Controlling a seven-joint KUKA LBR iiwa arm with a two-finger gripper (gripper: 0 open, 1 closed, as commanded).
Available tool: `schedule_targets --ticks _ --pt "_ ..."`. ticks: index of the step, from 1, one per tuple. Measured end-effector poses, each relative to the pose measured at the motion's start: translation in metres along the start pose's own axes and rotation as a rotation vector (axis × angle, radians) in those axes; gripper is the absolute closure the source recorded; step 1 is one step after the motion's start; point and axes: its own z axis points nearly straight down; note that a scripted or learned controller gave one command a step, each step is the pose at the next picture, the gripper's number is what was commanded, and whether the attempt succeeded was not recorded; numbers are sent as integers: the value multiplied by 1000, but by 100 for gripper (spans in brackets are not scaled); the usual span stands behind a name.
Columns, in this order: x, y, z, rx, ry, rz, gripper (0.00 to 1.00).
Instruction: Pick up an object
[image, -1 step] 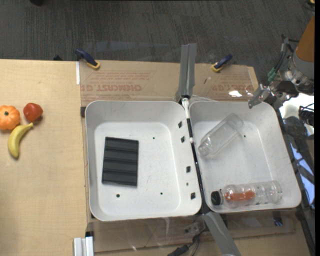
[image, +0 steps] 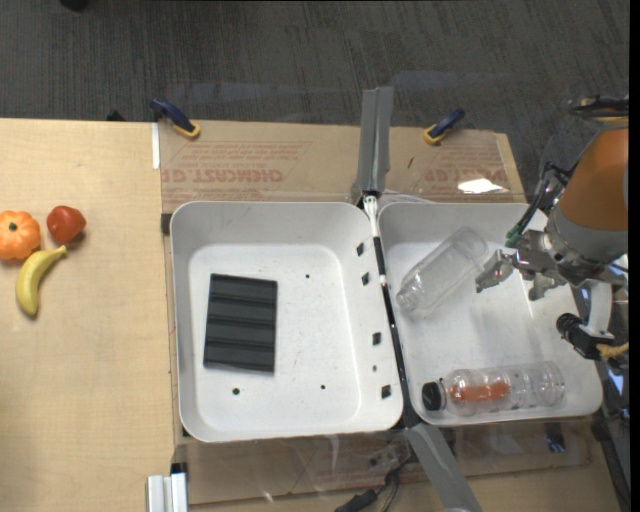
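A clear plastic bottle lies tilted in the upper part of the right bin. A second clear bottle with a black cap and an orange label lies along that bin's front wall. In the left bin a black ridged block lies flat. My gripper hangs over the right bin, just right of the tilted bottle's base. Its fingers stand apart, open, with nothing between them.
On the wooden bench at the far left lie an orange fruit, a red fruit and a banana. Cardboard lies behind the bins, held by two clamps. A grey divider runs between the bins.
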Motion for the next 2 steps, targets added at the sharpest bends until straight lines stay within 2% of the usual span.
schedule_targets --ticks 1,2 --pt "-4 80 31 -5 -1 -10 0" --pt "-12 33 46 -4 0 -88 0"
